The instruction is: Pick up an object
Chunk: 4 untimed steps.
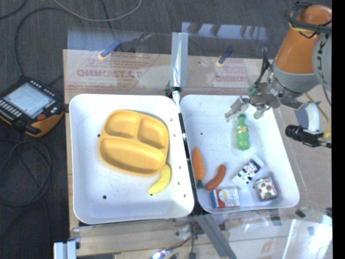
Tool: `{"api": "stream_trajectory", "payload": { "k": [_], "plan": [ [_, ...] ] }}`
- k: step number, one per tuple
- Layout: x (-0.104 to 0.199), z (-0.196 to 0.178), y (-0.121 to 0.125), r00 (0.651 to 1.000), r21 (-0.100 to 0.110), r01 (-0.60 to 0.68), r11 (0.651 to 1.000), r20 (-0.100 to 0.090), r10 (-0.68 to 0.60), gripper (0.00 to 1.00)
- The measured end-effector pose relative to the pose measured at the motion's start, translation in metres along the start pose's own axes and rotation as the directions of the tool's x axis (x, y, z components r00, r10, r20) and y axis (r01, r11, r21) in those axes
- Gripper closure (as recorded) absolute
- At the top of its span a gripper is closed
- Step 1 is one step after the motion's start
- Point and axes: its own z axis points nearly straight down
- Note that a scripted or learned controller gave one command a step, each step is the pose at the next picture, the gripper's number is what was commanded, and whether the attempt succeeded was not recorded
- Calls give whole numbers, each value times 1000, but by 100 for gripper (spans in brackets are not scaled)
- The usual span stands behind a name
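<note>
While a black handheld pendant [29, 106] lies on the dark floor at the far left of the frame, the left bin [86, 198] holds a yellow divided tray [135, 142] at its centre, with a banana [161, 181] just past the tray's lower right corner, touching or nearly touching it. Moving right past the divider, the right bin [285, 185] has a carrot [198, 164] along its left wall and a red sausage [215, 177] just beside it, tilted. Below the sausage sits a small red-and-white carton [225, 197]. Further right are a black-and-white patterned box [248, 172] and a strawberry-printed box [266, 188], near each other. Higher up in that bin a green bottle [242, 133] lies with its yellow cap pointing toward the top of the frame. Directly above the cap hangs the gripper [249, 108], its fingers spread apart and holding nothing, on the grey and orange arm [299, 47] at the upper right.
</note>
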Motion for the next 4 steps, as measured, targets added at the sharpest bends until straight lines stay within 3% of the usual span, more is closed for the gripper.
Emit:
{"api": "stream_trajectory", "payload": {
  "k": [1,2,3,4],
  "plan": [
    [-82,128,-7,989,1,-146,989,-3,146,0],
    [-66,149,0,990,-11,-142,990,6,142,0],
    [-65,140,0,990,-11,-140,990,7,140,100],
    [5,51,29,998,0,-67,998,-3,67,100]
  ]
}}
